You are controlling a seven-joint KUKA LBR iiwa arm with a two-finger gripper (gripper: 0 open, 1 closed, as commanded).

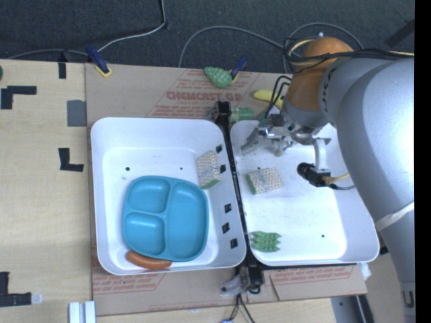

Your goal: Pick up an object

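hanging over the far end of the right bin (350, 244), the gripper (273, 138) sits just above the sponge (264, 180); whether it is open or closed i cannot tell. nothing shows between it and the sponge. the sponge looks light and soft, so it should squash rather than slip, and taking it across its short sides seems best. bare floor lies around it, though the divider (232, 194) stands close on one side. green beans (264, 241) lie well beyond it, by the near rim.
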